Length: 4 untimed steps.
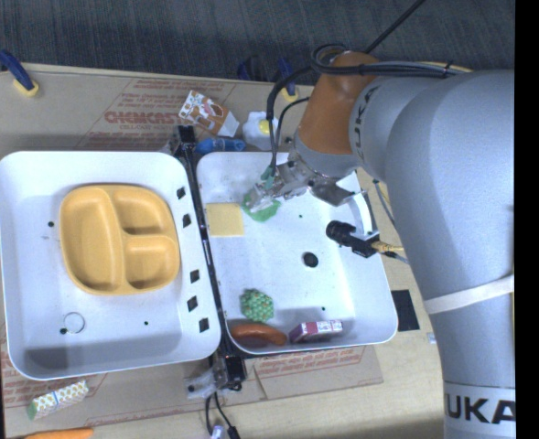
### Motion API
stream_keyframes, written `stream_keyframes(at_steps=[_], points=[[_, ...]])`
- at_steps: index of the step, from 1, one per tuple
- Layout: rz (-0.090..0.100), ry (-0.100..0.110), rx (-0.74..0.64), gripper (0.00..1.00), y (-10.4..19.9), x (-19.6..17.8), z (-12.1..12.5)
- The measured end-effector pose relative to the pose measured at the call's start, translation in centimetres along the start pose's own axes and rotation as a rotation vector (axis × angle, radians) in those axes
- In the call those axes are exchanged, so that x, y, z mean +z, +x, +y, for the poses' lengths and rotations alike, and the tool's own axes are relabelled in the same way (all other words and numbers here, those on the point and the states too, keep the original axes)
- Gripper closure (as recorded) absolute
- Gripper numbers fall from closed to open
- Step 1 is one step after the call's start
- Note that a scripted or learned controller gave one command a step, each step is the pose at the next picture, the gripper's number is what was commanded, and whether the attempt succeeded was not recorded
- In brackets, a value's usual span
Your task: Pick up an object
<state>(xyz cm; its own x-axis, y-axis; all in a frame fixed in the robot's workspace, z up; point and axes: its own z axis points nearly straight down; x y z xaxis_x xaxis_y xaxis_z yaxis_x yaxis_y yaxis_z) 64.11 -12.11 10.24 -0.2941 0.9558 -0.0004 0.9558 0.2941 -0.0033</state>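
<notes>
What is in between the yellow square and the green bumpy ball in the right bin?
Nothing. In the camera view, the stretch between the yellow square and the green bumpy ball is just bare white floor of the right bin.

We count two white bins (13, 245) side by side on the bench, the left one carrying one yellow divided tray (118, 236). In the right bin we count one yellow square block (225, 219), one green knobbly ball (257, 305), one sausage (257, 334), one small packet (317, 330) and one green piece (264, 210) under the arm's one gripper (271, 188).
</notes>
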Motion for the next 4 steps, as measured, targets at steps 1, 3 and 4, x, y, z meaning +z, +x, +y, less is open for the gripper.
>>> stream_keyframes(at_steps=[1,3,4], points=[[0.000,0.000,0.000,0.00,0.0,0.0,0.0],[0.001,-0.001,-0.716,0.00,1.8,1.0,1.2],[0.002,0.000,-0.394,0.00,4.4,1.1,-5.1]])
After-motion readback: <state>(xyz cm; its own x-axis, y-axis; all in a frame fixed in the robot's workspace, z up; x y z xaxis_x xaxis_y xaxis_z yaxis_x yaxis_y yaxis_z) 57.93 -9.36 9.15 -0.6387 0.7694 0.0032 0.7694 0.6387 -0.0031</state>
